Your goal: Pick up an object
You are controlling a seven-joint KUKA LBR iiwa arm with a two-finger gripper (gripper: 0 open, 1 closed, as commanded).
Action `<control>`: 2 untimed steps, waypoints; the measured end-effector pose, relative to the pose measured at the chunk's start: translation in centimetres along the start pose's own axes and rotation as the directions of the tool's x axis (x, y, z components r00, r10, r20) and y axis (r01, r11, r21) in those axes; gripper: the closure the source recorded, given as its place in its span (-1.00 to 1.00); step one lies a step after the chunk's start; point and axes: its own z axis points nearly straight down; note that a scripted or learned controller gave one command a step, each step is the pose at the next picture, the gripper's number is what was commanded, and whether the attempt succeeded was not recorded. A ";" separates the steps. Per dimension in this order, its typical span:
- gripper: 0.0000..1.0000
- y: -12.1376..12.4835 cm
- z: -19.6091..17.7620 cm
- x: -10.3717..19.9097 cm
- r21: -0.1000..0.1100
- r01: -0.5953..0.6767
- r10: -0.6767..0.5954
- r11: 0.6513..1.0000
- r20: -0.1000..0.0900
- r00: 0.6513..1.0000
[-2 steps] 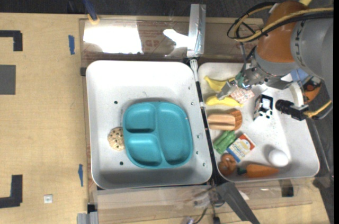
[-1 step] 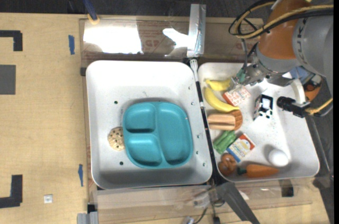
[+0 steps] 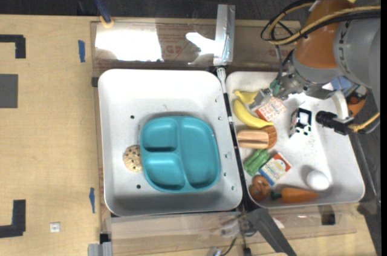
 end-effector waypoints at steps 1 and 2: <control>-1.00 2.3 1.9 -1.3 0.028 -0.056 0.057 0.998 -0.012 0.998; -1.00 -0.8 1.4 0.7 0.017 -0.125 0.126 0.992 -0.007 0.992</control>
